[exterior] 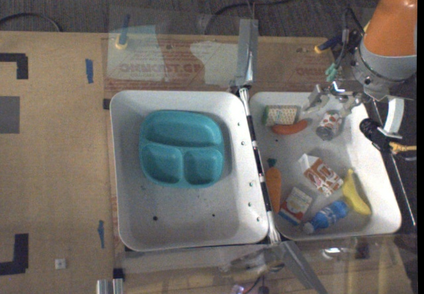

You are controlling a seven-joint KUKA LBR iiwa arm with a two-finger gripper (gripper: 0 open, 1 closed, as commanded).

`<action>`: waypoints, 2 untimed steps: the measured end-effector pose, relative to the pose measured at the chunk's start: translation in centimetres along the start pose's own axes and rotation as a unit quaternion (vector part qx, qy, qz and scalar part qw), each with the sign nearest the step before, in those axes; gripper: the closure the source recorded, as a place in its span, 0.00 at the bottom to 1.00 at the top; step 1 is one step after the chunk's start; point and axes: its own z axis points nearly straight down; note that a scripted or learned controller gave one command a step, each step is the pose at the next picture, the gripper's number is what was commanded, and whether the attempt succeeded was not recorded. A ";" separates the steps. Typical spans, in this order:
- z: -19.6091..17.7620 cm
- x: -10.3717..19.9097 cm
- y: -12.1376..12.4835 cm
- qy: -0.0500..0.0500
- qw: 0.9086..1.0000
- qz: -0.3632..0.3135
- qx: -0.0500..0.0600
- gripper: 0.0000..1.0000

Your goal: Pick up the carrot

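Carrot (273, 183) lies in the right bin (387, 216), tight against its left wall, beside the divider between the bins. Long axis runs along that wall, green top toward the far end. End effector (329, 97) hangs over the bin's far right part, near a red sausage-like item (290, 128); open or closed, can't tell. From the end effector, the carrot is leftward and toward the bin's near edge, well apart.
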 end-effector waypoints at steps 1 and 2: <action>6.0 2.6 -5.5 0.001 0.985 -0.171 0.000 0.00; 14.6 1.1 -5.2 0.000 0.942 -0.334 -0.003 0.00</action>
